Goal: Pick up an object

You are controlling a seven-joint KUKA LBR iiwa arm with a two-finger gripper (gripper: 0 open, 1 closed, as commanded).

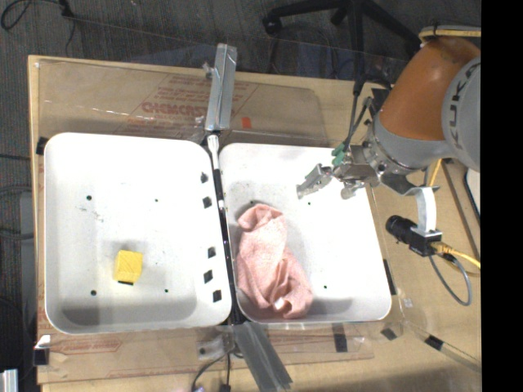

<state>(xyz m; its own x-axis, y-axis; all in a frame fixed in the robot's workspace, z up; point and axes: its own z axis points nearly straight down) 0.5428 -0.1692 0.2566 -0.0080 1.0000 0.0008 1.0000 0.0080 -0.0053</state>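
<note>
the pink cloth (272, 260) lies crumpled in the right bin (359, 243), pressed against its left wall and reaching its front edge. bare floor lies to its right and behind it, where the gripper (323, 182) hovers with fingers apart, holding nothing. a yellow block (128, 266) sits in the left bin (73, 178).

Pink cloth (272, 260): soft, crumpled, matt terry-like weave. Yellow block (128, 266): spongy-looking, matt. White bins (106, 158): smooth plastic, faint sheen; bench (343, 104): pale matt wood; divider bar (219, 88) at 12 o'clock: brushed metal.
</note>
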